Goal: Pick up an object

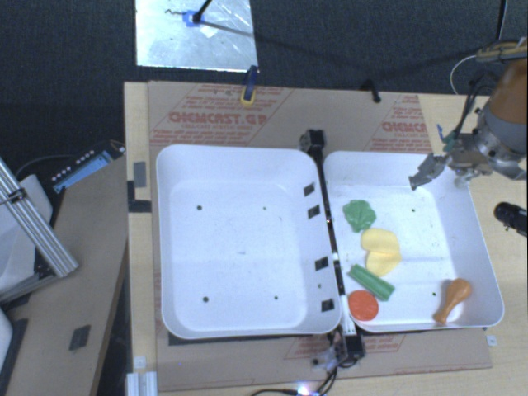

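Arm: grey KUKA arm enters from the right edge of the camera view, orange band visible above the wrist near the top right. Wrist tilts down and leftward, reaching over the far right corner of the right-hand shallow white plastic bin. Cables loop around the upper part of the arm.

End effector: grey, pointing left and down, poised above the bin's upper right area. Nothing seen between its tips. Whether it is spread or pressed together cannot be made out at this angle.

Right bin contents, all lying on the bin floor, well apart from the end effector:
- green leafy plastic vegetable, near the bin's left wall, upper middle.
- pale yellow rounded plastic piece, just below the leafy one, close to it.
- dark green elongated plastic vegetable, lying at a slant, touching or nearly touching the lower edge of the yellow piece.
- red-orange round plastic tomato-like object, at the near left corner, just beside the elongated green one.
- tan plastic drumstick-shaped toy, near right corner, well apart from the cluster.

Left-hand shallow white plastic bin: sits side by side with the right bin, joined along a black divider with clips.

Bench: both bins rest on a brown printed cardboard sheet. A silvery square sheet lies beyond the far edge.
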Tool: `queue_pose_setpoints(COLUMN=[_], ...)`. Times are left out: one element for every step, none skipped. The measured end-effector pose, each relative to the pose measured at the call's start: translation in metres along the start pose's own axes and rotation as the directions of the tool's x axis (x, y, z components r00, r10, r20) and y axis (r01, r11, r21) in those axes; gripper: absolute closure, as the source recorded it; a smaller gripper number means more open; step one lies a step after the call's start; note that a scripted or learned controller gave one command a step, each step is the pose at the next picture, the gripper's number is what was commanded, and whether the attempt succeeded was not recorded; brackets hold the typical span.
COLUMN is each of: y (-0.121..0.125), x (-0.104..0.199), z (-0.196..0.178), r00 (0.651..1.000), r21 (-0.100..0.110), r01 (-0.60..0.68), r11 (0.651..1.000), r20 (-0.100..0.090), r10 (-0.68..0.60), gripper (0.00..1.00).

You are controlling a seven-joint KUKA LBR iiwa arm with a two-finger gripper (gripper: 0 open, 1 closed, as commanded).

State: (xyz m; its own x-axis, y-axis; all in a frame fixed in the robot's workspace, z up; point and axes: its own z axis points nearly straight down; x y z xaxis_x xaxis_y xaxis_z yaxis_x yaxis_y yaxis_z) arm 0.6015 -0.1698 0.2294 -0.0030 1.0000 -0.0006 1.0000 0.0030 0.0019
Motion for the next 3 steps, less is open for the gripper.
queue_pose_setpoints(y=[0.001, 0.058, 0.069], x=[0.0, 0.023, 0.046], z=[-0.011, -0.136, -0.174], r00=[1.0, 1.0, 1.0], r21=[-0.003, -0.016, -0.005], r01=[0.003, 0.006, 0.004], r11=[1.0, 1.0, 1.0], r20=[0.0, 0.003, 0.0], r10=[-0.003, -0.006, -0.004], gripper=[1.0, 1.0, 1.0])
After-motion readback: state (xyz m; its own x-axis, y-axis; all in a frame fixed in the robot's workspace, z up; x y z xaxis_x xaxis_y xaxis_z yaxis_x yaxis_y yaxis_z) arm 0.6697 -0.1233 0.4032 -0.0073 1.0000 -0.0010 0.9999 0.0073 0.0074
